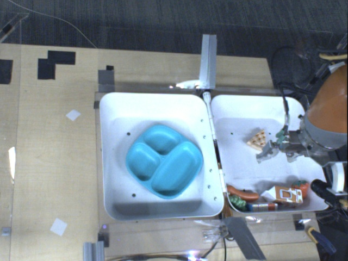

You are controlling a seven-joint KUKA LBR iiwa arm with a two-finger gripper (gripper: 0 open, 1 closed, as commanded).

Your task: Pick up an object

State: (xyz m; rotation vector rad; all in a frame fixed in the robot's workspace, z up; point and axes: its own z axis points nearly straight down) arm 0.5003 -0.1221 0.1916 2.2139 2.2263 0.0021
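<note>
Reading no labels, we see the waffle piece (258, 140) just left of the gripper (270, 151); its grip state we cannot tell.

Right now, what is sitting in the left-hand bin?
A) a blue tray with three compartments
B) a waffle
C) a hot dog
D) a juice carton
A: the blue divided tray lies alone in the left bin, while the waffle piece and the other small items are in the right bin.
</note>
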